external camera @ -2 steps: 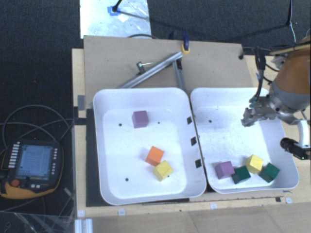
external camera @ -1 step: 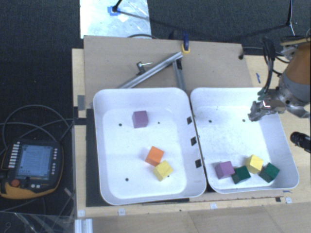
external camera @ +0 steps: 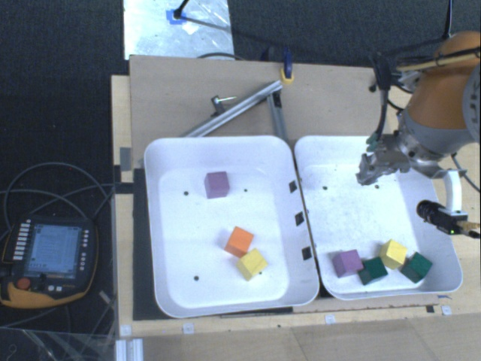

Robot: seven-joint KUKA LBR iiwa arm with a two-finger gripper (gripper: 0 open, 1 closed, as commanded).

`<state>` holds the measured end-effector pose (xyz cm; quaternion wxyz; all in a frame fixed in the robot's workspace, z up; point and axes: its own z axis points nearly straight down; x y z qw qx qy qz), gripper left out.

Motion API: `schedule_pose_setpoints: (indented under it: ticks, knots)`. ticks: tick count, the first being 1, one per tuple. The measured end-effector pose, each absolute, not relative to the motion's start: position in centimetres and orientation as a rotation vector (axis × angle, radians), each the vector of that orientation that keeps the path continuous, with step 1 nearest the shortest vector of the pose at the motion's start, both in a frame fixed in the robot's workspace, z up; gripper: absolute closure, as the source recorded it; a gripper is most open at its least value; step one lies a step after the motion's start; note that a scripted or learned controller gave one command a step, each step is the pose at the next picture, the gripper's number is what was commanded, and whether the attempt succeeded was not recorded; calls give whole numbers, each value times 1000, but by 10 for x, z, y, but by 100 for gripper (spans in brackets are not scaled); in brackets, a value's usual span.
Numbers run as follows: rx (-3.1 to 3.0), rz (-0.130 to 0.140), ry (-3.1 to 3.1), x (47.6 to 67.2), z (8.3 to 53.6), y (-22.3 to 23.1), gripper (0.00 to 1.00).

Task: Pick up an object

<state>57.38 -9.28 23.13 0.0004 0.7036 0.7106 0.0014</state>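
1. White right bin (external camera: 316, 201) is the landmark: gripper (external camera: 368, 171) hovers over its bare upper half, touching nothing.
2. 4 blocks cluster along that bin's near wall: purple block (external camera: 347, 262), dark green block (external camera: 371, 270), yellow block (external camera: 392, 253), second green block (external camera: 416, 265).
3. Best target looks like purple, at the cluster's open left end; descend straight, straddle free faces.
4. Finger state: cannot tell, nothing visibly held.

No text, label, brand, number or sign can be read anywhere in the frame. The handheld control pendant (external camera: 49, 260) at the lower left has a lit screen and rows of buttons, but whatever stands on them is too small and blurred to make out.
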Motion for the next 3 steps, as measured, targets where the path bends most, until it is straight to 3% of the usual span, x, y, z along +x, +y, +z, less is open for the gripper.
schedule_pose_setpoints:
  ticks: [3]
  knots:
    - [2210,4,2232,585,226,54,100]
